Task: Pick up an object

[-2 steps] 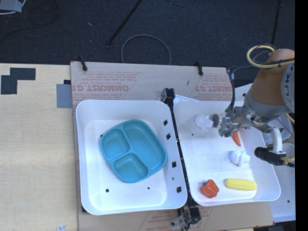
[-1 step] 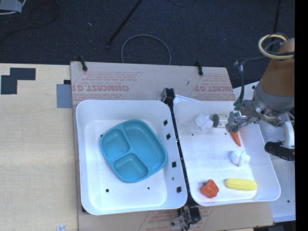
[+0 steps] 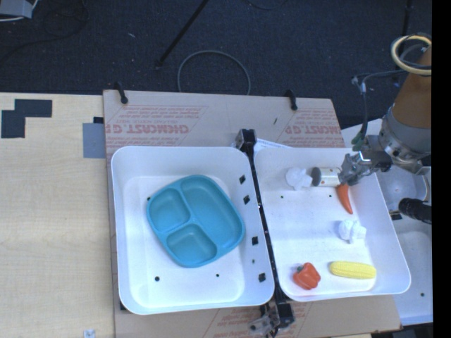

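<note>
My gripper (image 3: 351, 170) is over the far right part of the right bin (image 3: 394, 287), with the grey arm (image 3: 412, 122) rising behind it. An orange carrot (image 3: 344, 198) lies or hangs directly below the gripper, its upper end touching the gripper's tip. I cannot tell whether the carrot is held. Just left of the gripper is a white lump (image 3: 297, 179) with a short white-and-dark tube (image 3: 323, 177) beside it. Nearer the front lie a small white object (image 3: 350, 230), a yellow corn cob (image 3: 352, 270) and a red pepper (image 3: 306, 276).
The left bin (image 3: 130, 189) holds a blue divided plate (image 3: 194, 219). A black divider (image 3: 257, 224) joins the two bins. Cardboard (image 3: 211, 122) lies under both, and a wooden bench top (image 3: 49, 224) extends to the left.
</note>
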